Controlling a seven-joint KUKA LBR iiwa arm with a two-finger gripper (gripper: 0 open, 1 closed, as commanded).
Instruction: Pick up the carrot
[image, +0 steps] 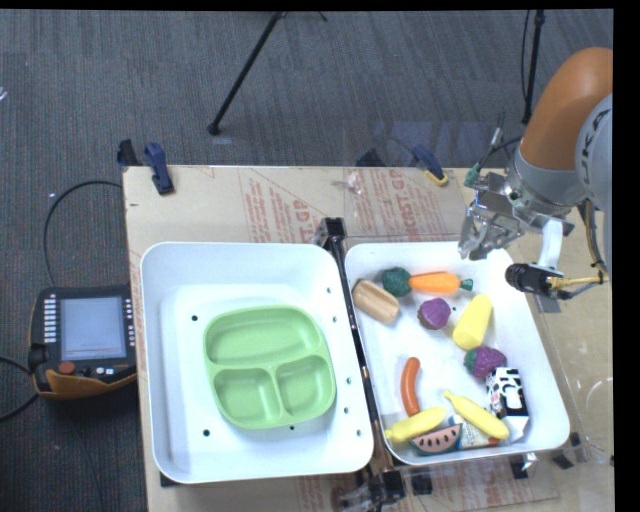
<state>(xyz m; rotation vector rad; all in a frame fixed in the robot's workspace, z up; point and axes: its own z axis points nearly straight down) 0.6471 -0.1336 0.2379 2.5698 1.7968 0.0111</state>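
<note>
The carrot (435, 283) is orange with a green stub at its right end. It lies flat near the far side of the right bin (548, 350), between a dark green vegetable (397, 281) and a yellow piece (472, 321). My gripper (482, 243) hangs over the bin's far rim, up and to the right of the carrot and well apart from it. Its fingers point down, stand open and hold nothing.
The right bin also holds a bun (375, 300), a purple onion (433, 313), grapes (484, 360), a sausage (410, 385), two bananas (417, 423), a watermelon slice (438, 438) and a milk carton (508, 390). A green divided plate (270, 365) lies in the left bin (160, 300).
</note>
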